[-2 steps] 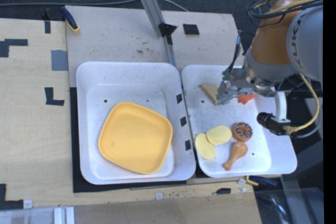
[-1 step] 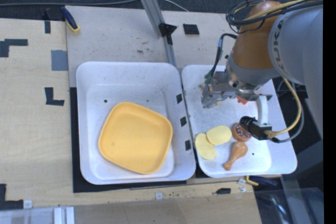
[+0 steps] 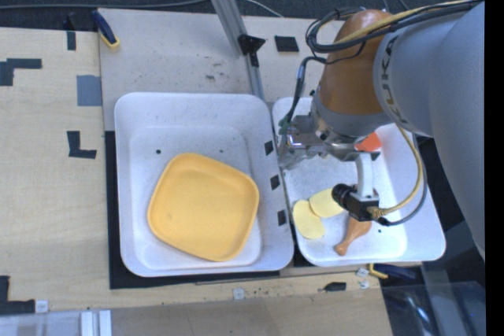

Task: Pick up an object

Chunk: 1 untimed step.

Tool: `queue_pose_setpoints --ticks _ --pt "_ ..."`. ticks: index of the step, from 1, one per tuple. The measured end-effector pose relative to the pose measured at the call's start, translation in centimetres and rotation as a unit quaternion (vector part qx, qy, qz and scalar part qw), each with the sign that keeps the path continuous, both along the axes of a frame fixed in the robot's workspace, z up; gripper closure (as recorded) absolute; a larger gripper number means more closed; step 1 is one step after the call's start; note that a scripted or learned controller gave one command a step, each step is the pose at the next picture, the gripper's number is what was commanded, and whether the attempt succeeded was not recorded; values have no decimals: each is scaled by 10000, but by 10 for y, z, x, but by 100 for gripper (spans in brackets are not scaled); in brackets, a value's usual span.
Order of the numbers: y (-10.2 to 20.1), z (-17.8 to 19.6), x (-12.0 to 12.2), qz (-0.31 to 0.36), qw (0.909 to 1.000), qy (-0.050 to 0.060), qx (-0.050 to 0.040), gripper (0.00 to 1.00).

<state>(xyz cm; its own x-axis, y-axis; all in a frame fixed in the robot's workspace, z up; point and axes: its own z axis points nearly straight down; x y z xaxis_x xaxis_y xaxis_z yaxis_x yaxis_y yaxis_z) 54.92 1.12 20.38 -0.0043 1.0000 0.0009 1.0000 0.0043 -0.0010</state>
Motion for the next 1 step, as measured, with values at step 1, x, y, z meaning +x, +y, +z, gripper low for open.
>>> queue_pose_setpoints --ticks 1 --pt "60 5 -12 7 10000 -1 2 100"
